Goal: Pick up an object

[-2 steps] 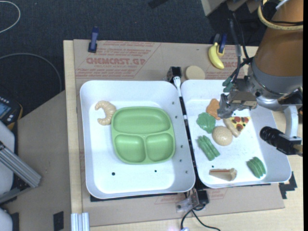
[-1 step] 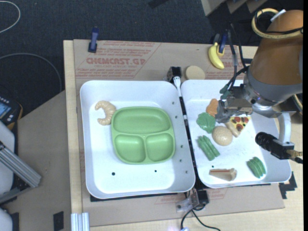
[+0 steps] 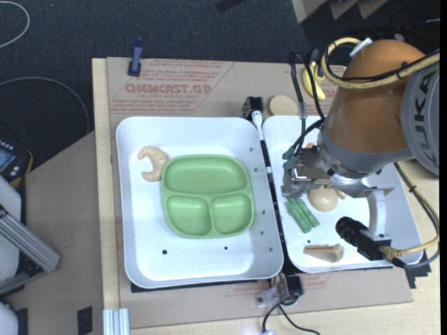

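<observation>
Whether the gripper point(image 3: 299, 180) has its jaws open I cannot tell, but the green bean pod point(image 3: 303, 214) below looks light, stiff, best pinched mid-length.

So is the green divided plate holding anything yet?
Empty: the green plate shows three bare compartments; the croissant lies beside it.

You had a plate point(image 3: 207, 195) in the left bin point(image 3: 133, 208), a croissant point(image 3: 152, 162) just left of it, a bean point(image 3: 302, 213), a ball point(image 3: 323, 198) and a wedge point(image 3: 323, 252) in the right bin point(image 3: 412, 218).
</observation>
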You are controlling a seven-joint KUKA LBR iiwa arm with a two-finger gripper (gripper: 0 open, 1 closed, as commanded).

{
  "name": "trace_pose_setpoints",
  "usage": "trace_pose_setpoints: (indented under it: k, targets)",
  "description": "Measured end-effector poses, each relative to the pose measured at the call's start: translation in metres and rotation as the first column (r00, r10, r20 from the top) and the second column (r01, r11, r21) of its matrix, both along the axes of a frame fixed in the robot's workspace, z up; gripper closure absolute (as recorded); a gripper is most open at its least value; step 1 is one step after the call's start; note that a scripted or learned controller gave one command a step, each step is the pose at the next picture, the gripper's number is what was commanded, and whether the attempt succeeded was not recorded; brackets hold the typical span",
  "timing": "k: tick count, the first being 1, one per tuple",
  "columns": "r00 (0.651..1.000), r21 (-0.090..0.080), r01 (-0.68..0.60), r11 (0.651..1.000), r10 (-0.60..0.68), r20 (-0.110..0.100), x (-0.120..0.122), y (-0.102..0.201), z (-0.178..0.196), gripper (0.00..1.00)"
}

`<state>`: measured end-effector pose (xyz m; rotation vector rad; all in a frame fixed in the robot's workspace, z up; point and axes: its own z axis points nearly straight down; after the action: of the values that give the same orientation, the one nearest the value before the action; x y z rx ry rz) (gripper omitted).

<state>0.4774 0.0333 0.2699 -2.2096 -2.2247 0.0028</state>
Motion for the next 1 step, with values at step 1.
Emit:
trace_pose_setpoints:
  k: [1]
  targets:
    - [1.0,-0.005,0.01,1.0,-0.01,0.009,0.0906,-0.0363,-0.0889,1.0]
